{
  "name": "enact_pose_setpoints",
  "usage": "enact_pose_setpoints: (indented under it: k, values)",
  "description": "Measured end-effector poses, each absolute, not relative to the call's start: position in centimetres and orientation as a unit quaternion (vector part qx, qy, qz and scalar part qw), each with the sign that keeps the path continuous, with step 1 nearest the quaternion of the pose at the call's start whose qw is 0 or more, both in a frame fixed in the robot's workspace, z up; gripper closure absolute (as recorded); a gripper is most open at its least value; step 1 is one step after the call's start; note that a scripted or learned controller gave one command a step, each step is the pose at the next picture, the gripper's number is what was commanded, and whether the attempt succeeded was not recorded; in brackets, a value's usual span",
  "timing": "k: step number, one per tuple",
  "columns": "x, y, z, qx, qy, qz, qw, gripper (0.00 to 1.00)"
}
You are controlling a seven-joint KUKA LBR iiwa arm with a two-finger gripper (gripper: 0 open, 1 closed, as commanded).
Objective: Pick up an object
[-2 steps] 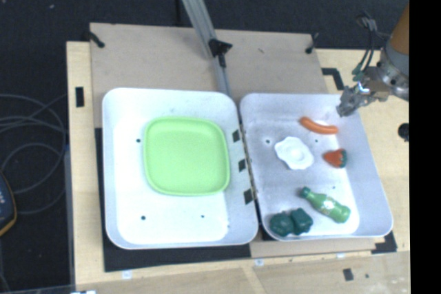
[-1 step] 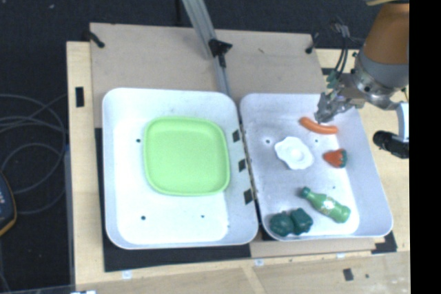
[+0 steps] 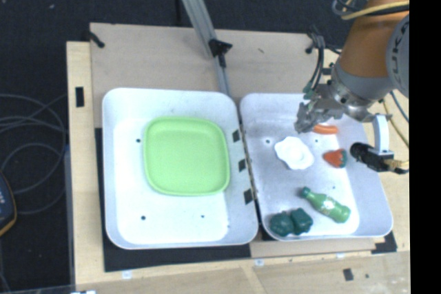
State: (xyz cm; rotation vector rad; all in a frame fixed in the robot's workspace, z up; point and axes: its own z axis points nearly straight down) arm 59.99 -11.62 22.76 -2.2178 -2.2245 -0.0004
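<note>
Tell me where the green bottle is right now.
The green bottle lies on its side in the right bin, toward its near right corner, just right of the dark green block and below the white object.

The arm (image 3: 372, 45) is running off the right edge, so its upper links are going unseen. The pincer (image 3: 306, 122) is blurring into a dark grey mass, and its fingers are too indistinct to read. The wrist is covering part of an orange object (image 3: 326, 128), leaving a thin sliver showing. A dark green object (image 3: 291, 222) is too murky to identify. At the left edge, a dark device (image 3: 5, 206) is being cut off.
</note>
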Motion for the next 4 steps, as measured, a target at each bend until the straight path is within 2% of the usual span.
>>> enact_pose_setpoints:
  k: [3,4]
  values:
    - [55.7,3.9,22.4,-0.706,-0.709,-0.0011,0.0,1.0]
    - [53.2,8.0,23.2,-0.706,-0.708,-0.0009,0.0,1.0]
